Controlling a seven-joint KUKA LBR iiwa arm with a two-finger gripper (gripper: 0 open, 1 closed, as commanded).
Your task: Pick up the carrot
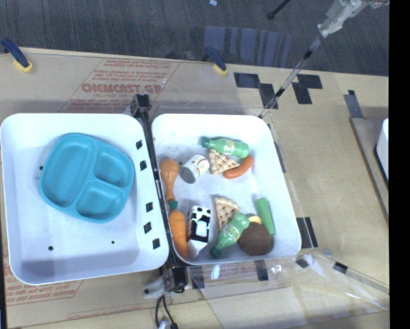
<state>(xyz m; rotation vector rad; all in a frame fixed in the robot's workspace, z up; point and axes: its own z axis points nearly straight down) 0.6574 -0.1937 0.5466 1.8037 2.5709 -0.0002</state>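
The carrot (178, 233) is orange and lies lengthwise against the left wall of the right bin (279, 184), near its front corner. A small green tip points toward the back of the bin. A black-and-white carton (199, 225) touches its right side. Just behind it along the same wall lies an orange-tan toy piece (169, 173).
The right bin also holds a green bottle (225, 144), two pizza slices (222, 162), a sausage (237, 169), a small can (193, 168), a second green bottle (230, 233), a brown ball (255, 240) and a green stick (263, 214). A blue divided plate (87, 175) sits in the left bin (27, 252).
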